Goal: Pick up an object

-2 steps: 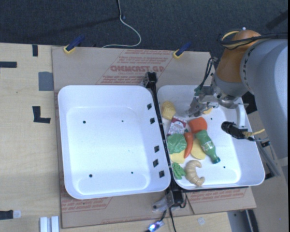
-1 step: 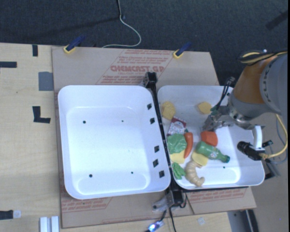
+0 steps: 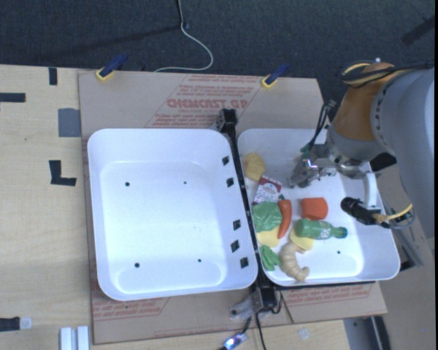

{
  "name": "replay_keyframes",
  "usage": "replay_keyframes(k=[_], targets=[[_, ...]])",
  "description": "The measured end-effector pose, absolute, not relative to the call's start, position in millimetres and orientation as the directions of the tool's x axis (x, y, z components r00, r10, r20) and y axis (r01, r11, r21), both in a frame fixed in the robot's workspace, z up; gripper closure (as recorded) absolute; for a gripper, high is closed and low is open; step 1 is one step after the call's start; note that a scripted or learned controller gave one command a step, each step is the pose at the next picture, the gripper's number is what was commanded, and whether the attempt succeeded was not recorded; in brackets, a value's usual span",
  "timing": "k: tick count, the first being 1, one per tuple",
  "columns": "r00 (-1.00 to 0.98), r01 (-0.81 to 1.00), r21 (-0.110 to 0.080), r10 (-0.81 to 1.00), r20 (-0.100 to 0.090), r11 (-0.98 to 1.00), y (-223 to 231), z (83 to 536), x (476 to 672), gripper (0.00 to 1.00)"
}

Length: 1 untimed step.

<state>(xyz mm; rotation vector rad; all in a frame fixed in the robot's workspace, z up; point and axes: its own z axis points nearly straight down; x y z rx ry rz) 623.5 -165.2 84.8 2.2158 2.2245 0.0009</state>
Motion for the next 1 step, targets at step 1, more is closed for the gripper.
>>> replay_keyframes(k=[1], targets=[[-0.002,1.0,0.0,1.0,0.0,0.002,-166.0,84.6,629.5,1.0]])
